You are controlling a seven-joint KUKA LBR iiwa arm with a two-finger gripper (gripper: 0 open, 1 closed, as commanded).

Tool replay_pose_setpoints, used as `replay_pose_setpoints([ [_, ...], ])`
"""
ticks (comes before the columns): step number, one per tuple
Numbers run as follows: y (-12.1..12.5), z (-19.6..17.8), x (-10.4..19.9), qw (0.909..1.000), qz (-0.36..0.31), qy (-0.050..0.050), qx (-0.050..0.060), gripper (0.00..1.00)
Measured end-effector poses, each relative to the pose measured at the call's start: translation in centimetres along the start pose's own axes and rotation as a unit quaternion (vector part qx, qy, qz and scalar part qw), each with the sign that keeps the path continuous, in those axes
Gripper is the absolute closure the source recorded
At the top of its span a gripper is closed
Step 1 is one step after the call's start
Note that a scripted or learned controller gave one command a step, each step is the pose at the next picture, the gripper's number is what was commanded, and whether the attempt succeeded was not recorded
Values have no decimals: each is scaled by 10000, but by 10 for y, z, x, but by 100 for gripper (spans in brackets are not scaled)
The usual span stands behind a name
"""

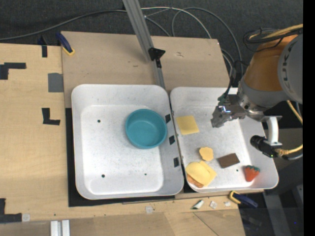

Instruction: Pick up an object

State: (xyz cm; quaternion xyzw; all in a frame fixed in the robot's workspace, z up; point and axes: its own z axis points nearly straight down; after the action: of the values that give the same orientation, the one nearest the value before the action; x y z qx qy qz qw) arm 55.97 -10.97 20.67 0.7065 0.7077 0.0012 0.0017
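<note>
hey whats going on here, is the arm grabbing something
Not yet. The KUKA arm reaches in from the right, its gripper hovering over the right bin with nothing seen between its fingers. Below it lie a yellow cheese slice, a small yellow piece, a brown square, a toy burger and a strawberry. A blue bowl sits alone in the left bin.
</note>
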Motion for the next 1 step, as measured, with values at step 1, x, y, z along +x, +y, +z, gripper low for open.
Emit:
replay_pose_setpoints([
  [1, 8, -12, 47, 10000, -24, 12, 20, 100],
])
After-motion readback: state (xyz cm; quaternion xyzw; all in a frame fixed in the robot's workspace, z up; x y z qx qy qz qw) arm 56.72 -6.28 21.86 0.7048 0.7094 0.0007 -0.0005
